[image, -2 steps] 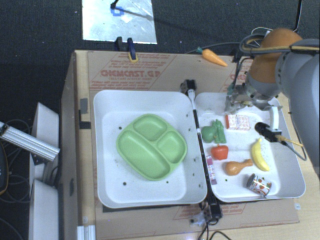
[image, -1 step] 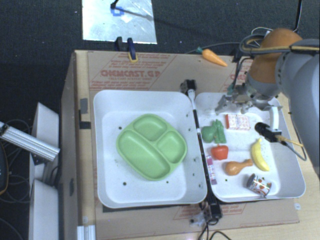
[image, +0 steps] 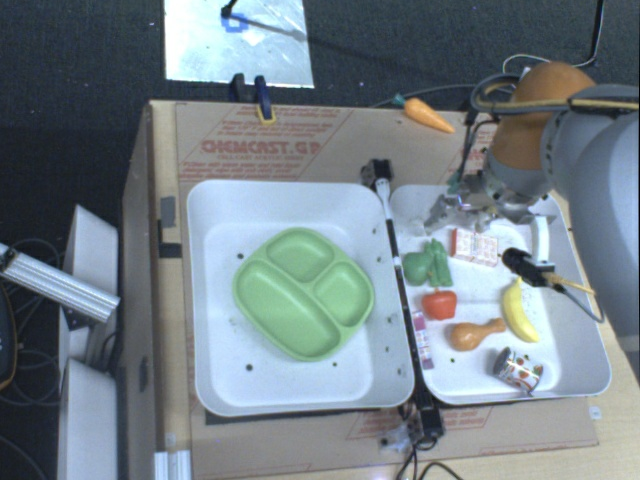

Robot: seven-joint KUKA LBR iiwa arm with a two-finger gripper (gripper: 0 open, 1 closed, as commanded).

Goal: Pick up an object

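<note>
Nearest the lens, the table point(image: 262, 134) shows its cardboard-covered top, carrying two white bins side by side. Largest on it is the left bin point(image: 215, 368), with a green divided plate point(image: 303, 292) lying at its centre. Next comes the grey arm point(image: 590, 158), entering from three o'clock over the right bin point(image: 580, 373). Its gripper point(image: 462, 208) hangs low at that bin's twelve o'clock edge; whether the fingers are wide or narrow cannot be told.

Within the right bin, a red-and-white carton point(image: 474, 246) lies just below the gripper. A green toy point(image: 427, 265) sits at ten o'clock, a red one point(image: 439, 303) beneath it. A banana point(image: 519, 311) lies at three o'clock, an orange gourd shape point(image: 474, 334) at six, a small can point(image: 517, 369) at five. A toy carrot point(image: 428, 114) rests on the table beyond.
</note>
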